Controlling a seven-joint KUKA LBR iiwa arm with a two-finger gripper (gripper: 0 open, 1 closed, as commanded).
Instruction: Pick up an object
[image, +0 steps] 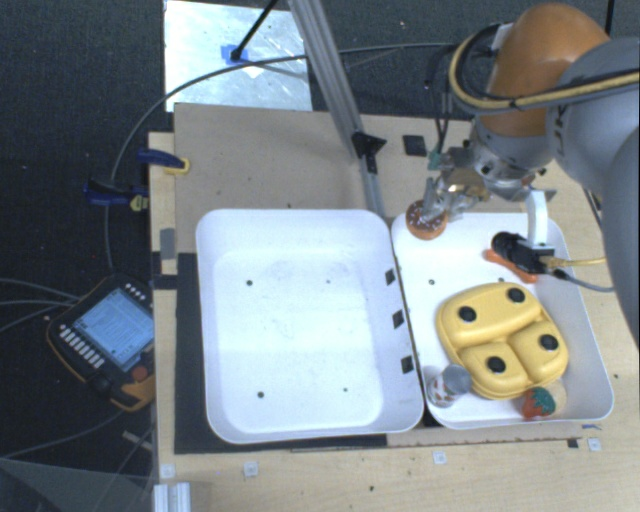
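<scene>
Reaching in from the right, the arm is hanging its fingers over the far-left corner of the right bin; they are pointing down at a small brown disc that is lying there, just beside the wall between the two bins; the fingertips are appearing to touch or straddle its top edge, but whether they are spread or clenched I cannot tell; nothing is showing clearly between them, so no grasp is being claimed; the disc is sitting directly beneath and slightly nearer the camera than the fingers; being round, it is offering no long axis; any closing direction is likely serving, after a short drop.
</scene>
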